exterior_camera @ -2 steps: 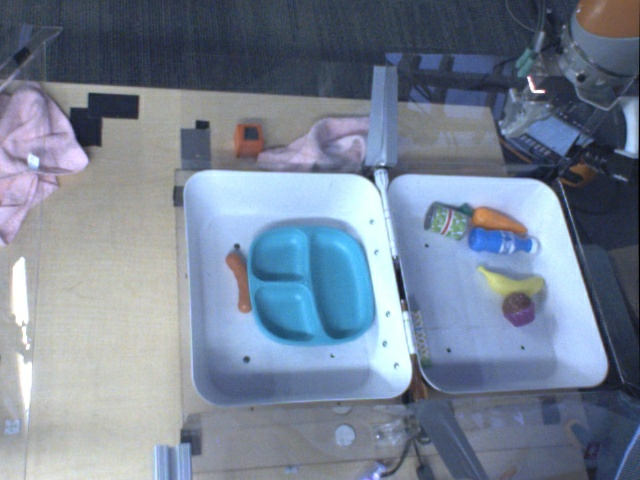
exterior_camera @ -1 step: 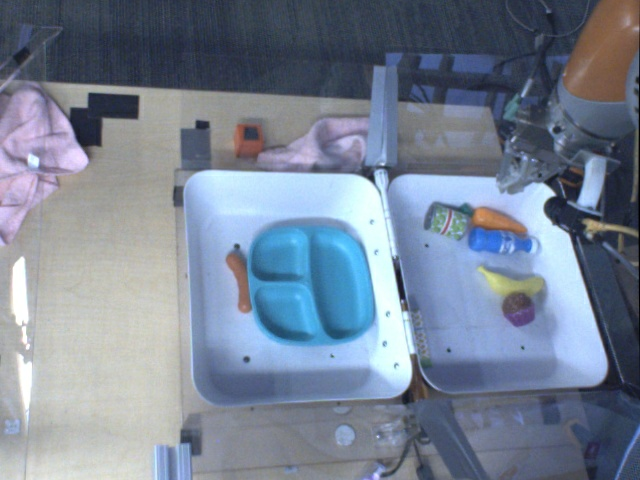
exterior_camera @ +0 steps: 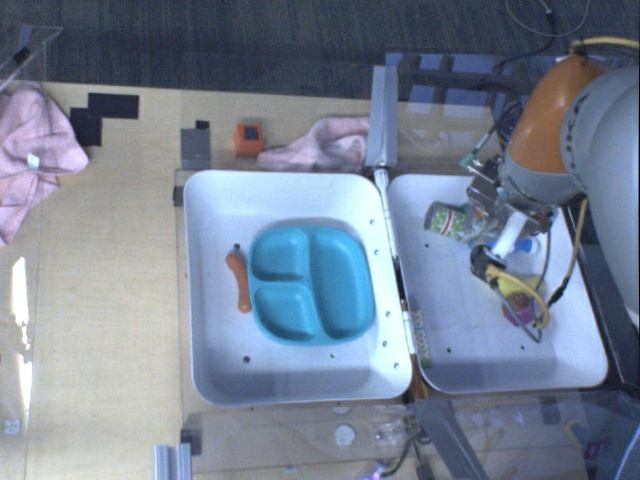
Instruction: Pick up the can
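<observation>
1. Upper left of frame: a pink cloth (exterior_camera: 35,148) lies on the worktop (exterior_camera: 110,298), well apart from both bins. No bearing on the task.

2. Centre: the left bin (exterior_camera: 200,368) holds a blue tray (exterior_camera: 310,283) with an orange stick (exterior_camera: 240,280) just beside its left edge. Neither is the target.

3. Right of centre: the right bin (exterior_camera: 470,363) holds the can (exterior_camera: 450,220). It lies on its side in the bin's upper left part, near the wall shared with the left bin.

4. The claw (exterior_camera: 488,223) sits just right of the can, at or touching its right end. Open or closed cannot be told from this view, and no grip is confirmed.

5. Step in hand, as judged: seating on the can. A can on its side may roll, so the claw should close across the round body near mid-length rather than over an end, and come down square.

6. Clearances: the bin's top wall and shared wall are near the can, which limits approach from upper left. The bin's lower half is open floor. A purple and yellow item (exterior_camera: 520,311) lies at right centre, under the arm (exterior_camera: 590,138). A straight upward lift looks the safest exit.
</observation>
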`<state>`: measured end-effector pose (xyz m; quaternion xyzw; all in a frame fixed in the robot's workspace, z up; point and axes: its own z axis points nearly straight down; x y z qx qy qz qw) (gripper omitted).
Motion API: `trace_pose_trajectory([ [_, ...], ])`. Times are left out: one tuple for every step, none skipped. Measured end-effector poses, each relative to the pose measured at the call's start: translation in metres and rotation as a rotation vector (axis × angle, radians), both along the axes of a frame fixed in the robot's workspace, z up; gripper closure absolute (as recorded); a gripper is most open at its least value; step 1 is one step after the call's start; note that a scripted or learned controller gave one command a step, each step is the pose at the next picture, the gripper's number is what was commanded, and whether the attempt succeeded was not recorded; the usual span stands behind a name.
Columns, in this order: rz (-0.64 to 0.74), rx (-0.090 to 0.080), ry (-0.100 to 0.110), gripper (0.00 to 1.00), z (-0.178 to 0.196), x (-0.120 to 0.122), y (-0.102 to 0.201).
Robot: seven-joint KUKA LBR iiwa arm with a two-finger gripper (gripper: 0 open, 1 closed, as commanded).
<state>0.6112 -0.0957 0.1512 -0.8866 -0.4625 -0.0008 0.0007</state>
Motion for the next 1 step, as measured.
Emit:
trace_pose_trajectory([
  [-0.392,0.001,-0.001,1.0,0.0329,-0.0499,0.0788],
])
